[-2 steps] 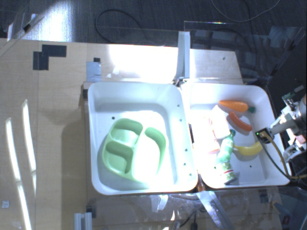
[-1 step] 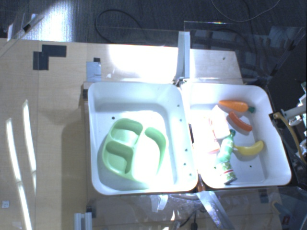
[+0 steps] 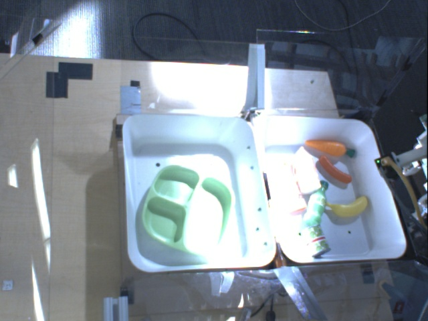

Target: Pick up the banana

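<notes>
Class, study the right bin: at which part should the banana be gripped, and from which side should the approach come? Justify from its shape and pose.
Grip the banana across its thick middle, coming straight down from above. It lies flat on the right bin floor, its narrow width offering opposing sides. Its left tip sits close against the green bottle, so keeping to the middle or right half probably avoids knocking that.

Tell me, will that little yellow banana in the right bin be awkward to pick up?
Probably a bit. The banana looks like a smooth, glossy toy, so it may slip. Its curved shape could let it rock or swivel when nudged. It lies right beside the green bottle, which might get bumped. It seems small and likely light.
</notes>
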### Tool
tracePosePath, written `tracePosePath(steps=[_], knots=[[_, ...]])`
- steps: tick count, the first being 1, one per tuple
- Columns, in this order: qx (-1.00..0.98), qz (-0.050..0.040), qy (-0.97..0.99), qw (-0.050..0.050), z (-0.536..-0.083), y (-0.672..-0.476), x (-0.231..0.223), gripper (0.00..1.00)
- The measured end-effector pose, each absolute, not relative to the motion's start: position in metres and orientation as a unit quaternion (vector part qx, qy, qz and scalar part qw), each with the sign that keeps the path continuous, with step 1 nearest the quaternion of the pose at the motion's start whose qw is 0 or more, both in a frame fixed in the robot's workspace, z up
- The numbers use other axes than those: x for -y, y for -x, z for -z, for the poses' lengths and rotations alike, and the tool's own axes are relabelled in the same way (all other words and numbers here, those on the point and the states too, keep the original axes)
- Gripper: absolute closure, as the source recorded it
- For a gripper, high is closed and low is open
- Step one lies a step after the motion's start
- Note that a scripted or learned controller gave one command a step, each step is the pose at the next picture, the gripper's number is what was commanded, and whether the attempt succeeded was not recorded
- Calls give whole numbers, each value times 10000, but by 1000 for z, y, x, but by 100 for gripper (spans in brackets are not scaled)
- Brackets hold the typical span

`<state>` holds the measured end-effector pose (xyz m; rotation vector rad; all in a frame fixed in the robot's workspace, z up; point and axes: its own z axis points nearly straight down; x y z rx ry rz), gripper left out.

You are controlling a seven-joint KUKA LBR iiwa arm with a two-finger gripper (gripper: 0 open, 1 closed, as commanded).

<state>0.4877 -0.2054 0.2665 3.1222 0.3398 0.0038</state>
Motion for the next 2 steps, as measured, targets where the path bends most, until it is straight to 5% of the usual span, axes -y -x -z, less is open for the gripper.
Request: tracePosePath(steps=[1,2], knots=[[-1082,-12,-9941,5,-266,-488,205,0],[-1146,-31,-9934,14,-437,-488,206,0]])
